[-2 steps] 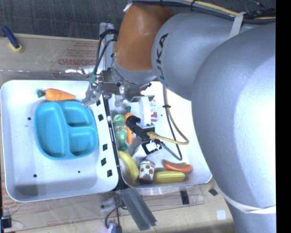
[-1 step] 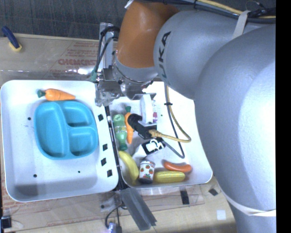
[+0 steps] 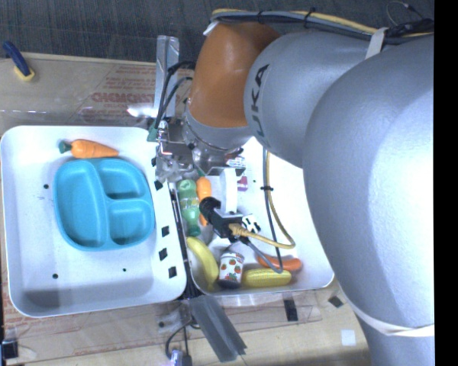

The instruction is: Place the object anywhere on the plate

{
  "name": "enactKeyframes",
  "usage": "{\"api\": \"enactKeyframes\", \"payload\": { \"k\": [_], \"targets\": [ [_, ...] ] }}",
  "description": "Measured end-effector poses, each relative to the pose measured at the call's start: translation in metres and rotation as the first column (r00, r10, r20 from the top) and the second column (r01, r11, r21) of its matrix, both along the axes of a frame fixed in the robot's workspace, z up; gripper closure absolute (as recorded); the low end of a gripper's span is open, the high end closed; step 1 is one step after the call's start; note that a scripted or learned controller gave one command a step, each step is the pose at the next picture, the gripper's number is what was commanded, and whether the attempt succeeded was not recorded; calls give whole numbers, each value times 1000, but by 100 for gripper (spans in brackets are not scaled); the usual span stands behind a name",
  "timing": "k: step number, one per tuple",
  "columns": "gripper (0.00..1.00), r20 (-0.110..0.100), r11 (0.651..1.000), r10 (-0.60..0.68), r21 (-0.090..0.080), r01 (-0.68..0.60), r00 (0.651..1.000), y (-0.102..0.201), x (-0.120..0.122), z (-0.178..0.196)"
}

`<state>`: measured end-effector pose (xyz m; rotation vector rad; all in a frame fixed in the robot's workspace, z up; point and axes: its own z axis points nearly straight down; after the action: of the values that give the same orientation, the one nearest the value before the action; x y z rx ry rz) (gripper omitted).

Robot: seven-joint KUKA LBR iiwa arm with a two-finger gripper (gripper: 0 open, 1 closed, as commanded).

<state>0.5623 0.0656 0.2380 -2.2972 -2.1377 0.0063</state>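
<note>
The end effector (image 3: 185, 175) reaches among toy food in the right bin (image 3: 314, 279); its grip cannot be made out. The blue plate (image 3: 103, 202) lies to its left, a carrot (image 3: 91, 149) beyond.

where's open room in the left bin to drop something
The blue plate has all its compartments bare. Open white floor of the left bin runs below the plate. A carrot takes the top edge. The right bin is crowded with toys under the arm.
</note>
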Motion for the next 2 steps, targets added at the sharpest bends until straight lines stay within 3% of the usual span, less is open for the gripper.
{"api": "enactKeyframes", "payload": {
  "k": [1, 2],
  "targets": [
    [100, -1, 997, 74, 0, -74, 997, -12, 4, -48],
    [100, 0, 999, -37, 0, 37, 999, -10, -52, -47]
  ]
}}
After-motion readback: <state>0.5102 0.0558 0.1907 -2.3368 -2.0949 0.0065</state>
